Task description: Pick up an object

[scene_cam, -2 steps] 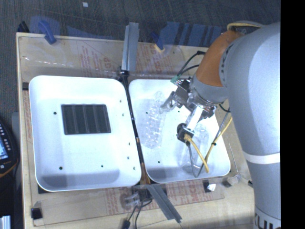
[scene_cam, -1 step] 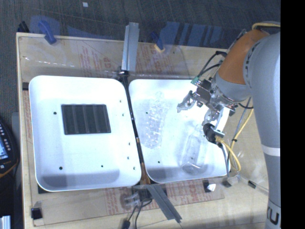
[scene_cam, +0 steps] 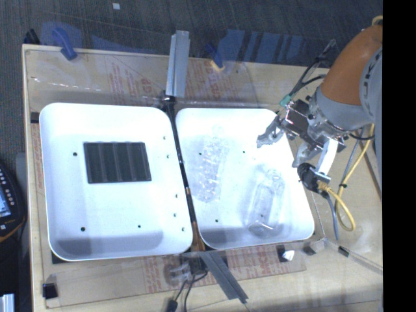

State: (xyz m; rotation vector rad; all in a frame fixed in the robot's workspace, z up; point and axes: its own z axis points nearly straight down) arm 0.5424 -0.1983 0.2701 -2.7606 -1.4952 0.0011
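In the right bin lie two clear plastic objects. One is a bumpy, ribbed transparent piece left of the bin's middle. The other is a clear bottle-like container near the front right corner. In the left bin a dark grey ridged rectangular block lies flat. My gripper hangs over the right bin's right edge, above and right of the clear container. Its two fingers are spread apart and open, with nothing between them.
A metal divider bar stands at the back between the bins, and another bracket sits at the front. Blue clamps hold the board's back edge. Yellow and black cables trail from the wrist at the right.
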